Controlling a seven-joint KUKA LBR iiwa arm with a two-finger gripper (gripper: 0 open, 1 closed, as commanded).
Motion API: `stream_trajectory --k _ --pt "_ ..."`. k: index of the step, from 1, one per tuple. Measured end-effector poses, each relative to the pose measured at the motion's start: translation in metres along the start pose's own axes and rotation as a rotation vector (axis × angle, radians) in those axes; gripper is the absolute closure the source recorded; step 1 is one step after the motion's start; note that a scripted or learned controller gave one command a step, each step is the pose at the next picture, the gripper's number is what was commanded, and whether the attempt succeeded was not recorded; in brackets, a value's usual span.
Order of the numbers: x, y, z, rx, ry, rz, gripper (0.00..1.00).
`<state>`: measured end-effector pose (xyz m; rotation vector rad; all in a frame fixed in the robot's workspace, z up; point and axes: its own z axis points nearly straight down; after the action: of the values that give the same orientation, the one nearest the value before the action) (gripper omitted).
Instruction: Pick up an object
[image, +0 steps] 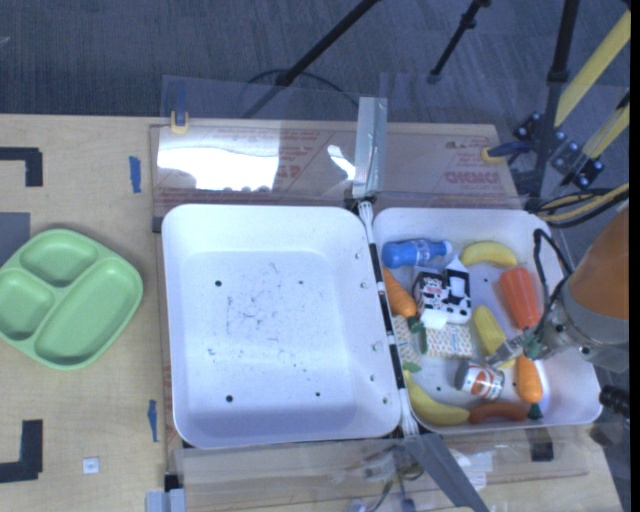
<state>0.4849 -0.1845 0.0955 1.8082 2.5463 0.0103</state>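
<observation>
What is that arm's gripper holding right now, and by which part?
It cannot be told. The gripper is low in the right bin, among the toy food beside a yellow banana and a small carrot, but nothing visibly sits between its fingers.

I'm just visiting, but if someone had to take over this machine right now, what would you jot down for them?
Gripper: low in the right bin, among the toys; whether its fingers are open or shut can't be told.
Things: bananas, carrots, a blue bottle and a small can all lie in the right bin.
Done: nothing visibly lifted.
Left: grasp one object and raise it.
</observation>
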Motion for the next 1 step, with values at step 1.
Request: stream_trajectory --k 1 --pt "0.0011 0.0644 -0.0989 0.016 0.009 0.224 1.0"
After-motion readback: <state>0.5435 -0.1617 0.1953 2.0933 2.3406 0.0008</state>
